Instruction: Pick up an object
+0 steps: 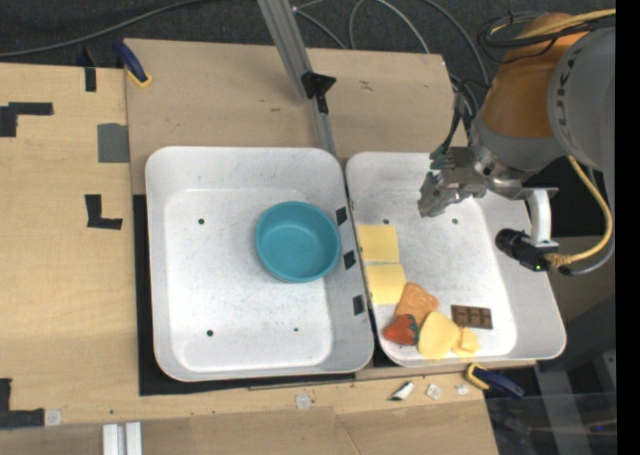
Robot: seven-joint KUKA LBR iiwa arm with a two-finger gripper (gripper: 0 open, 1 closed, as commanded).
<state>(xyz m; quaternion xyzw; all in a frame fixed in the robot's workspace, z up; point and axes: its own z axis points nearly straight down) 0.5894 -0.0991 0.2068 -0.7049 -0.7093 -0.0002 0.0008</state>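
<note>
Camera view looks down on the desk (230,93), and nearest the front edge sits a huddle of small things in the right bin (520,243): a yellow lump (437,335) touching a red piece (401,330), an orange wedge (417,299) just behind them, and a dark brown bar (472,318) lying flat close by. A little further back, two pale yellow squares (380,261) lie one after the other along the bin's left wall. Across the divide, a blue bowl (296,241) stands upright near the middle of the left bin (185,243).

Furthest back, the hand (440,193) hangs over the rear part of the right bin, above bare white floor and well apart from the huddle. Whether it is released or clenched I cannot tell from here; nothing shows in its grip.

To my eye the job has not begun in earnest. A good try would carry the hand forward to a thing that stands clear, and the brown bar looks the likeliest, being flat, dark against the white and free of its neighbours. The packed yellow and red pieces seem apt to shove one another aside.
</note>
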